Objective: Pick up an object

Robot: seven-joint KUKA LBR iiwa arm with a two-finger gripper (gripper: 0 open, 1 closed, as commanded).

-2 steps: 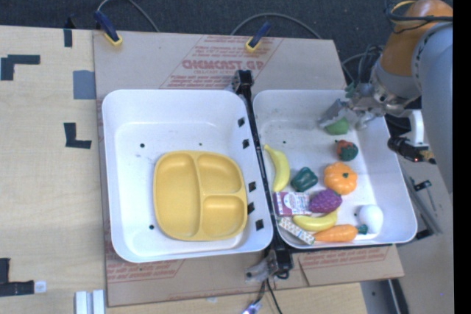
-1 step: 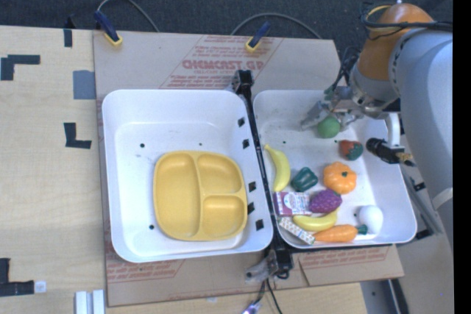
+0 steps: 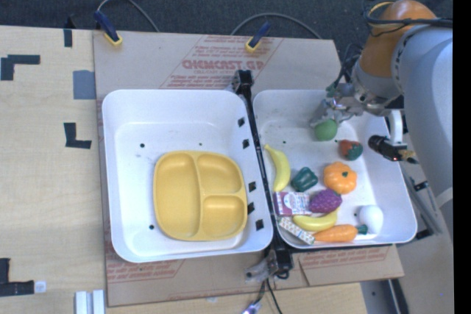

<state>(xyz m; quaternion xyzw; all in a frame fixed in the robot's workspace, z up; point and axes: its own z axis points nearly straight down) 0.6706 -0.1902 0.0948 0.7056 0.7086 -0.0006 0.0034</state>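
Hanging low over the far part of the right bin, the hand is seen just at the 12 o'clock side of the green ball, touching or nearly so; the finger spread cannot be told

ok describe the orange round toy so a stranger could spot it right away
Look in the right white bin, near the middle of its toy pile. The small pumpkin sits just above the purple grapes; it alone is round, ribbed and orange with a green stem.
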